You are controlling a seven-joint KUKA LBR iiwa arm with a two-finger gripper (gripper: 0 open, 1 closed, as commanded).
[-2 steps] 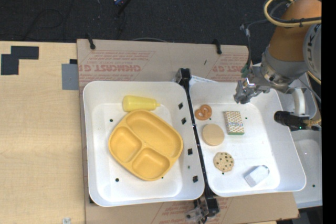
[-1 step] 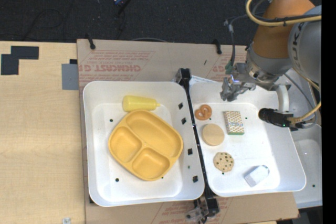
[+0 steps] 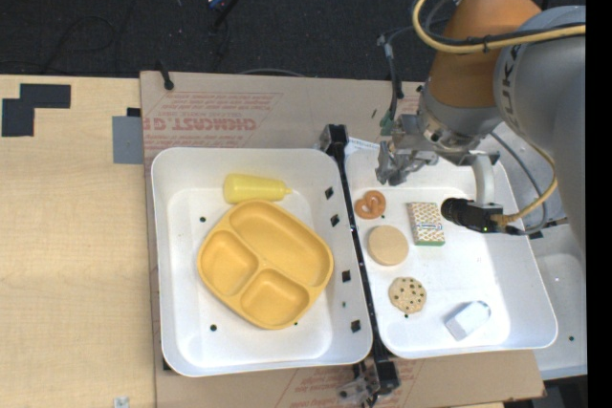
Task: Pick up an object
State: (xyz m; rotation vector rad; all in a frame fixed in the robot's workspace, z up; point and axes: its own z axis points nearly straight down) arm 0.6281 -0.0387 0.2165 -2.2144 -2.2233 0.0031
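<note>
Tabletop [image 3: 67,253], right white bin [image 3: 516,301]: gripper [image 3: 394,169] at the far edge, jaws' state indeterminable; pretzel [image 3: 370,204] lies just nearward and slightly left of them.

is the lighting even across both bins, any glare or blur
Camera view: lighting is fairly even, with both white bins bright; the right bin looks slightly washed out. Soft shadows sit under the yellow divided tray. The cookie and pretzel are sharp; the background is dark.
</note>
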